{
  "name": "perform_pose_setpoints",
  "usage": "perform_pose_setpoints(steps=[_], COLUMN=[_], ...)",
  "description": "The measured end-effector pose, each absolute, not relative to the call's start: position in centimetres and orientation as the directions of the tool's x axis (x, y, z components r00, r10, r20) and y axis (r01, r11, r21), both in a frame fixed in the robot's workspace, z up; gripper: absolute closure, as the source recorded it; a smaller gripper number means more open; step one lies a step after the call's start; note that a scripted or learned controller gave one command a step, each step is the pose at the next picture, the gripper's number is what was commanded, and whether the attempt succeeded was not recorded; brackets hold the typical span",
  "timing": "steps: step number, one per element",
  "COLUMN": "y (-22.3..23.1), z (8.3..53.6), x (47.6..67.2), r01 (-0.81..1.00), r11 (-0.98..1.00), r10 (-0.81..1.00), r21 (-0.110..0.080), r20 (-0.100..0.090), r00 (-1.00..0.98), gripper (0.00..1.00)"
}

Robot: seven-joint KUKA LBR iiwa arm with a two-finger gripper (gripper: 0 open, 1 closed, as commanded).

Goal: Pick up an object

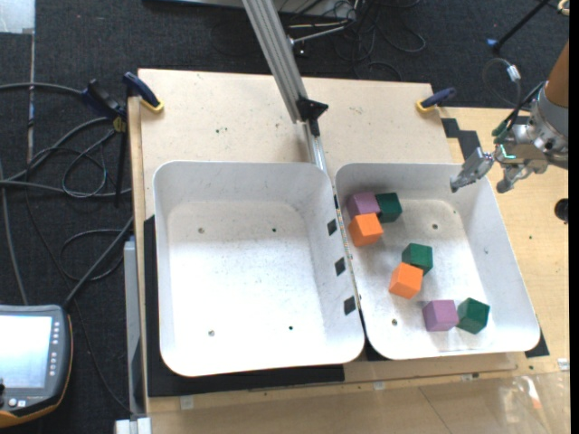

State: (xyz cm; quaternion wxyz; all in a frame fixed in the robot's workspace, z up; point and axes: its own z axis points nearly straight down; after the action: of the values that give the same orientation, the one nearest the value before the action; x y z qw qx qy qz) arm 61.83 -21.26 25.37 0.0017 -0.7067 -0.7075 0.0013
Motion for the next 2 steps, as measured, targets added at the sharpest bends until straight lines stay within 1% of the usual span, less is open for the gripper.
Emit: perform_pose_setpoints(steps=[1,2], y=[-21.2,-21.2], z=[25.6,21.2], x=[61.9,62.4], r01=[1.0,1.0], r11=[0.003,0.003], r10=[1.0,1.0], r21=[0.0,-0.004], r20=[-0.001,0.0], r00=[-0.003,-0.003], gripper=[0.0,0.0])
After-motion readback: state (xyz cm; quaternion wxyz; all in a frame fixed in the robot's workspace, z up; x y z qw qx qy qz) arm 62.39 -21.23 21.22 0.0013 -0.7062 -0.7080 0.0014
